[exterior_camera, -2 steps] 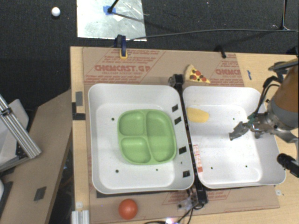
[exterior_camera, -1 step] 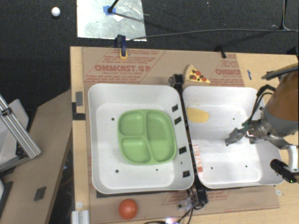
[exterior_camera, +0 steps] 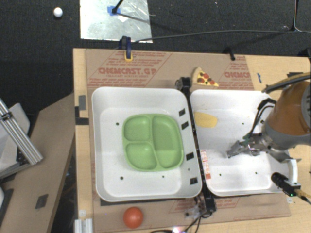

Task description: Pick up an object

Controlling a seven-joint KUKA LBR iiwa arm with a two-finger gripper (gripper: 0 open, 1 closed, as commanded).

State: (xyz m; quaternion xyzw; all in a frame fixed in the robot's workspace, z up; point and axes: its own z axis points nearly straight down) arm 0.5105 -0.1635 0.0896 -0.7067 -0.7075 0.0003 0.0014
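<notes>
Nearest the lens: red ball (exterior_camera: 132, 217) on the bench's front lip, outside both bins. Then outward from the gripper (exterior_camera: 237, 151): low over the floor of the right bin (exterior_camera: 228, 181), tip pointing toward the left of the view, nothing visibly caught in it; open or closed, impossible to tell at this size. Closest candidate to grab: flat yellow piece (exterior_camera: 206, 120), same bin, up and to the left of the tip, near but clearly apart, long axis roughly across the view. Probably calls for a short shift up-left before closing. Farther out: pizza slice toy (exterior_camera: 205, 77) beyond the bin's far rim. Across the divider: green divided plate (exterior_camera: 153, 142) in the left bin (exterior_camera: 104, 130), well apart.
</notes>
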